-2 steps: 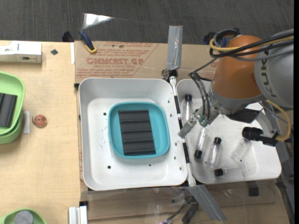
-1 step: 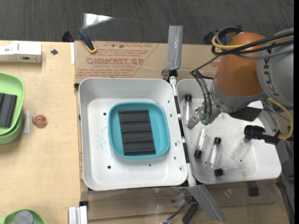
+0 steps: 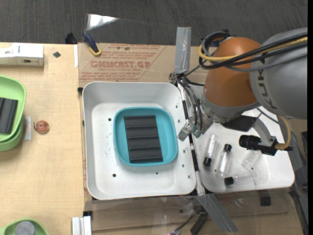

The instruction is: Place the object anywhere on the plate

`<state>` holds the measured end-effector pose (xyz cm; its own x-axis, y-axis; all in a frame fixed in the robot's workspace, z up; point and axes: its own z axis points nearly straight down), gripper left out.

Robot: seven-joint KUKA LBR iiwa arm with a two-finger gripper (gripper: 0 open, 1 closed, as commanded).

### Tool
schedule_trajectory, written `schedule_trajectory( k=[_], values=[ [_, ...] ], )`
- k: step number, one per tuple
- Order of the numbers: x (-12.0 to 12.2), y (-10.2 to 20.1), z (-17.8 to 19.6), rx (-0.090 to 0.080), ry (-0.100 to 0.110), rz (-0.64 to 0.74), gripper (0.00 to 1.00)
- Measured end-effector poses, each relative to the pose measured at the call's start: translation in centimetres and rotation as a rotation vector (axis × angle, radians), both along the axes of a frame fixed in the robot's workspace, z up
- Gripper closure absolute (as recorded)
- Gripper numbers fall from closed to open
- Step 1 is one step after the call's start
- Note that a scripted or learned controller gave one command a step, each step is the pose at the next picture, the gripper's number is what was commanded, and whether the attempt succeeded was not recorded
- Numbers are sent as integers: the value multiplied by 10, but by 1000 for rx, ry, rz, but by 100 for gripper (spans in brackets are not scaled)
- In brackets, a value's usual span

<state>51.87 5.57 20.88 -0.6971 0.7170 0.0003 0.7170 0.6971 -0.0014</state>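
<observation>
Hanging low over the divider between the two bins, the grey metal arm with its glossy orange band [image 3: 230,77] hid most of the pincer [image 3: 192,129]. Whether the pincer was open or closed, or had hold of anything, could not be told.

Toward the view's left of the pincer sat the shallow white plastic bin with rounded corners [image 3: 98,146]. At its middle lay the teal rounded-square plate with a raised, smooth rim [image 3: 120,141]. The black rectangular block with ribbed, matte bars across its top [image 3: 143,138] rested flat on that plate, well inside the rim and apart from the pincer.

Below the pincer and toward the view's right, in the second white plastic bin [image 3: 274,177], lay several clear cylindrical vials with black caps [image 3: 209,151]. They were scattered on their sides and close to the pincer, with none touching it.

Beyond the left bin from the pincer lay a flat brown cardboard sheet with red print [image 3: 122,62]. Far off on the pale wooden bench [image 3: 49,175] were a lime-green plastic tray [image 3: 17,94] and a small round copper-coloured disc [image 3: 42,127].
</observation>
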Motion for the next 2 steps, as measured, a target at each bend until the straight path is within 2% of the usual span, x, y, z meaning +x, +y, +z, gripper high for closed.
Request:
schedule_trajectory(
  k=[1, 2],
  values=[
    [0, 0, 0, 0, 0, 0, 0],
    [1, -1, 8, -1, -1, 0, 100]
  ],
)
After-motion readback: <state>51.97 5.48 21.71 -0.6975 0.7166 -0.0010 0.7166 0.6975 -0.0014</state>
